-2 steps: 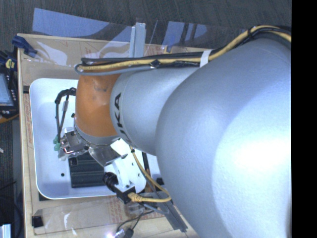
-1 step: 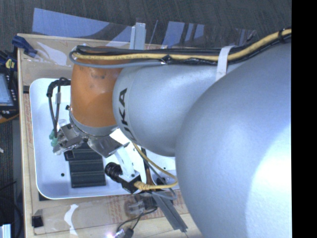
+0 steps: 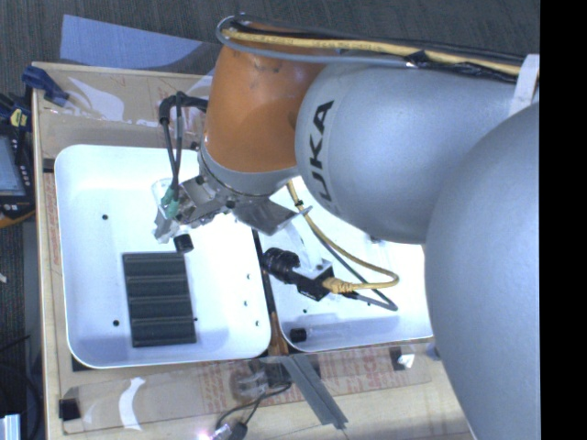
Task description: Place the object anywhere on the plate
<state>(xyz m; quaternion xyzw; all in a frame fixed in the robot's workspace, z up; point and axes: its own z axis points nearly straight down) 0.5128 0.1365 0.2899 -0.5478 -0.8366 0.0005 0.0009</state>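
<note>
1. Nearest the lens is the grey KUKA arm (image 3: 413, 172), whose bulky body covers the right half of the view from about one o'clock down to five o'clock, with an orange band (image 3: 252, 108) above its wrist.
2. At the wrist's nine o'clock side, the gripper (image 3: 174, 220) hangs over the upper middle of the left white bin (image 3: 73, 246); its fingers are too small and cluttered to tell how far apart they stand, or whether anything is between them.
3. Just at the gripper's five o'clock lies a small dark object (image 3: 183, 243), on or close above the bin floor; contact with the gripper cannot be made out.
4. Toward six o'clock from that object, a dark ribbed rectangular plate (image 3: 160, 299) lies flat in the same bin, apart from the object.
5. Cables (image 3: 358, 278) with a black connector (image 3: 284, 266) trail over the right white bin (image 3: 367, 333), at four o'clock from the gripper.
</note>
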